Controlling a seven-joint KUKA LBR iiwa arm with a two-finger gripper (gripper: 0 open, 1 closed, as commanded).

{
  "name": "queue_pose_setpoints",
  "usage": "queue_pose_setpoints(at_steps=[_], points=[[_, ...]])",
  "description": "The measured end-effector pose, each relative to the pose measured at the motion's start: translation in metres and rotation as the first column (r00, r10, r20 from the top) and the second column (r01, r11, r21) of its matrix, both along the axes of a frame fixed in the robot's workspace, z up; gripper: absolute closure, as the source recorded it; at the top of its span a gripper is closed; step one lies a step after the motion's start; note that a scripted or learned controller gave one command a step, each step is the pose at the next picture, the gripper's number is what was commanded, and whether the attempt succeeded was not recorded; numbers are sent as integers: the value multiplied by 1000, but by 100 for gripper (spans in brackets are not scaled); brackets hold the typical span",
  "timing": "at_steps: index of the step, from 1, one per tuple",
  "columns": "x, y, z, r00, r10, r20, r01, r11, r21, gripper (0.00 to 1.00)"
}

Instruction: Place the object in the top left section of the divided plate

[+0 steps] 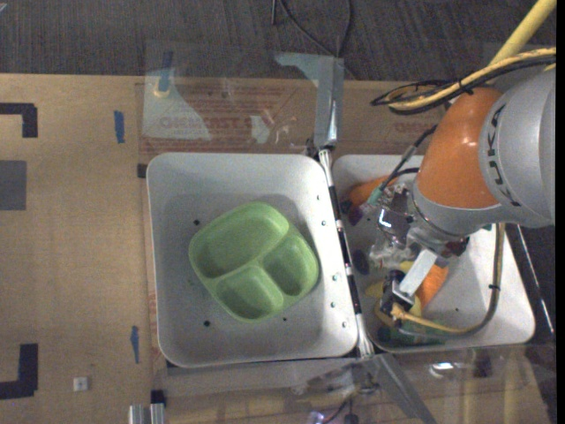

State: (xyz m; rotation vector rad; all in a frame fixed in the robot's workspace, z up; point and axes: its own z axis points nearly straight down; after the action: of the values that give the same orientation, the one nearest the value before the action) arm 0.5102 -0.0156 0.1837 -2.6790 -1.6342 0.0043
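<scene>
At the left of my feed lay the bare bench (71, 237), with black tape marks (22, 117) near its edge and a strip of blue tape (119, 126) further in. Next came the left bin (177, 184), and inside it the green plate (253, 261) sat flat, a little right of the bin's middle and turned at a slant. Its big section (237, 237) faced the upper left, and the two small ones lay to the right and at the bottom. Across the rim between the bins was the right bin (512, 316), where the loose things lay. An orange lump (366, 190) rested near its upper left corner, close to the wall. An orange piece (433, 281) lay lower down and nearer the middle, partly hidden by the wrist. Something dark green (402, 336) sat against the bin's near wall. Which of these was the object for the plate I could not tell, but all of them were in the right bin, well apart from the plate. The gripper (386, 237) hung low over the left half of that bin, between the two orange things. Whether it was spread or closed, or had anything in it, I could not tell. The arm (459, 157) covered it from above and to the right.
</scene>
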Motion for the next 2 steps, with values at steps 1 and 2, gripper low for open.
queue_pose_setpoints(at_steps=[1, 2], points=[[36, 98, 0, 996, -92, 2, 92, 996, -1, 100], [36, 98, 0, 996, -92, 2, 92, 996, -1, 0]])
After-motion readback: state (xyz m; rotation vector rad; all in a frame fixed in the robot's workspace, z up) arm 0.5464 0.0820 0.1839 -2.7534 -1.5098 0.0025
